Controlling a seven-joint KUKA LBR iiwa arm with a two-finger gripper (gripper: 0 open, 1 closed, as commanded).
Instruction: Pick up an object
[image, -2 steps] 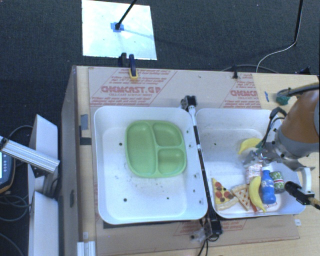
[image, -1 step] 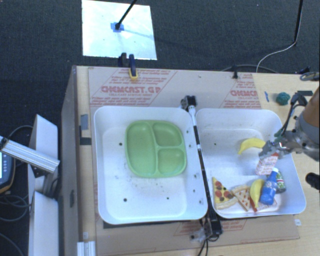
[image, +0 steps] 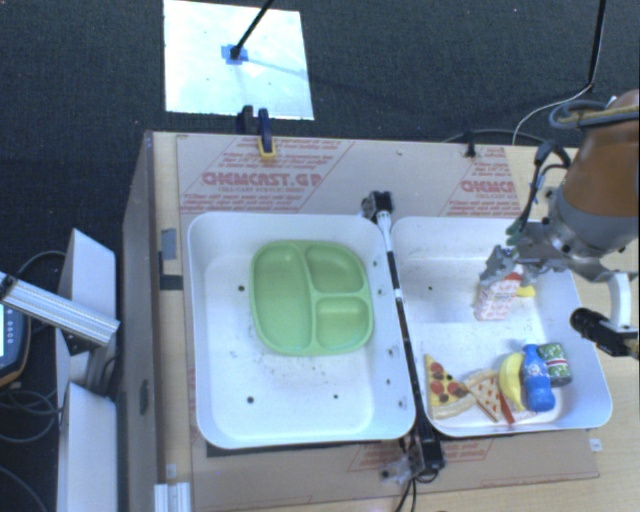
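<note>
My gripper (image: 510, 268) hangs over the upper right part of the right bin (image: 440, 290). Directly under it, and partly covered by it, stands a small white carton (image: 495, 300) with red and orange print. Whether the gripper touches the carton I cannot tell. Along the right bin's front edge lie two toy pizza slices (image: 447, 385), a yellow banana (image: 511, 377), a blue bottle (image: 537, 388) and a green can (image: 556, 363), bunched close together.
A green divided plate (image: 310, 297) lies in the middle of the left bin (image: 215, 300). A black bar (image: 395, 300) runs between the two bins. The bins rest on a cardboard sheet (image: 300, 175).
</note>
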